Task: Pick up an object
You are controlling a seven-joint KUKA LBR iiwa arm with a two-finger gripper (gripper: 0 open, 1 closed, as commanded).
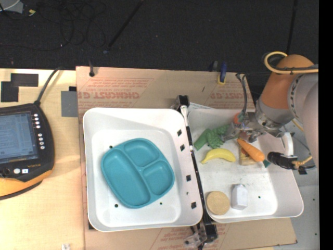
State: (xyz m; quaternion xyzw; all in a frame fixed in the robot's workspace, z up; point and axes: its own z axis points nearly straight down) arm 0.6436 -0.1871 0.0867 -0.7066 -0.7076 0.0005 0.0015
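I see the gripper [243,132] low among carrot [252,150], banana [218,155] and green toy [210,137]; clutter hides whether it grips.

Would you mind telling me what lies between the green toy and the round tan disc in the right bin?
In the camera view, the yellow banana lies between the green toy above it and the round tan disc below, with bare white bin floor beneath the banana.

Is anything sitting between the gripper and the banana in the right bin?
The gripper is at the right bin's upper part, beside the carrot. The banana lies lower left of it. The green toy sits just above the banana and the carrot close on its right, crowding the approach; nothing covers the banana.
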